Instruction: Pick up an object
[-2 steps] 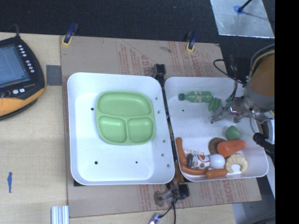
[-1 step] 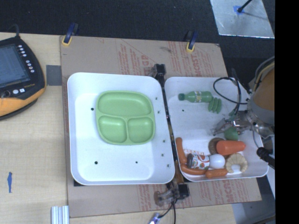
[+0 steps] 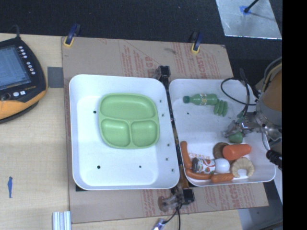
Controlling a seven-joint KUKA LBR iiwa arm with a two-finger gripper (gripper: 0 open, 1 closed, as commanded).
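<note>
Small green object low in the right bin, just above the orange carrot, right of the green bottle. Tool directly over it, touching or nearly so; finger state impossible to tell. Green divided plate in the left bin.

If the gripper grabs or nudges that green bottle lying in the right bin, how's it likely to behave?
The green bottle lies on its side on the smooth floor of the right bin, so a nudge would probably roll it. It looks like a small plastic toy, likely light and stiff. Its rounded, glossy body may slip between the fingers unless gripped across the middle.
</note>
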